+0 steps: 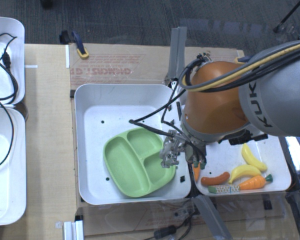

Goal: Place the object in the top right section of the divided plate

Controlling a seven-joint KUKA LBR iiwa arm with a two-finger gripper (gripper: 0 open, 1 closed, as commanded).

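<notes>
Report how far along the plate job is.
Done: the tool is over the green divided plate's right edge in the left bin. In hand: I cannot tell whether it carries anything. Left: the plate's sections look bare, and the toy foods, two bananas, a carrot and a sausage, lie in the right bin.

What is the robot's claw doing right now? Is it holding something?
Gripper: over the right edge of the green divided plate; open or shut cannot be told, and no object is visible in it.

The divided plate (135, 164) looks like smooth matt green plastic; the left bin (90, 134) is smooth white plastic; the surface (115, 64) resembles brown cardboard.
</notes>
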